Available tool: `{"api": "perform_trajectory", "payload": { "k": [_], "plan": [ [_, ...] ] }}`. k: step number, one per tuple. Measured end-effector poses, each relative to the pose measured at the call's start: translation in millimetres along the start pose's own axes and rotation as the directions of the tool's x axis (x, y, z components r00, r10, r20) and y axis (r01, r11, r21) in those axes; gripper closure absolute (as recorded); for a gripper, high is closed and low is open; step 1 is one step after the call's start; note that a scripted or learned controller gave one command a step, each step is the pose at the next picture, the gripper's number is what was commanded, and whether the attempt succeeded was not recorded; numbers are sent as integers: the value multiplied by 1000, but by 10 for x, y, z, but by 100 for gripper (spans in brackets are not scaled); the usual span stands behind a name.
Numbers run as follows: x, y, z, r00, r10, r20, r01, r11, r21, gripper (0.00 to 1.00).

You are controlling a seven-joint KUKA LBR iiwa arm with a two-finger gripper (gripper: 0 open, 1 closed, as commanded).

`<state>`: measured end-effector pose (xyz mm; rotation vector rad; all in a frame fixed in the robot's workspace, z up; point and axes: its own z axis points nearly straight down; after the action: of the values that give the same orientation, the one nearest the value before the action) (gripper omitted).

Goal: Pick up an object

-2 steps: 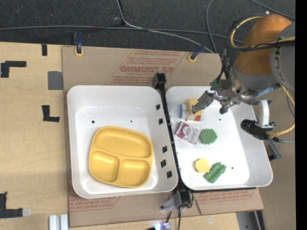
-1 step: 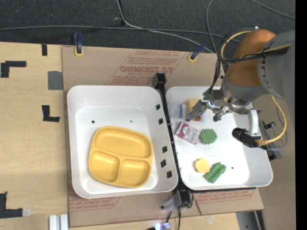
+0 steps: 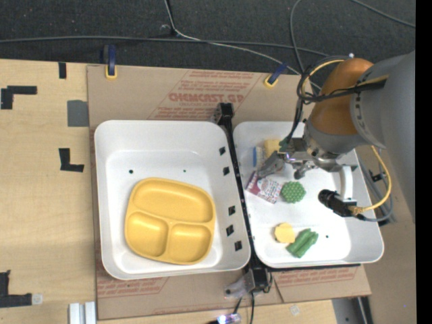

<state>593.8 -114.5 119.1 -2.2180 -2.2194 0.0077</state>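
Overhead, arm enters from right, orange band up, wrist bent down over right bin (image 3: 368, 248); gripper (image 3: 287, 164) low near bin's upper left, finger state: cannot tell. Just beside it: pink packet (image 3: 264, 189), green ball (image 3: 293, 192). Nearer front: yellow piece (image 3: 284, 233) touching green block (image 3: 302, 242). Left bin (image 3: 108, 154) holds yellow tray (image 3: 170, 220). Bins sit on cardboard (image 3: 196, 93) over wooden bench (image 3: 34, 181).

Light wood counter (image 3: 40, 201) w/ black tape marks (image 3: 66, 159), brown cardboard sheet (image 3: 202, 93) on top, held by yellow clamps (image 3: 110, 70) at far edge. Dark carpeted floor (image 3: 81, 12) behind, thin cables (image 3: 202, 36) across it.
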Motion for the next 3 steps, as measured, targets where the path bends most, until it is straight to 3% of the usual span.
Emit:
{"api": "perform_trajectory", "payload": {
  "k": [1,2,3],
  "plan": [
    [2,20,319,1000,0,-1,0,1000,-8,0],
    [40,65,159,1000,-4,-6,4,1000,-21,100],
    [146,100,-360,1000,-2,0,2,1000,-10,100]
  ]
}}
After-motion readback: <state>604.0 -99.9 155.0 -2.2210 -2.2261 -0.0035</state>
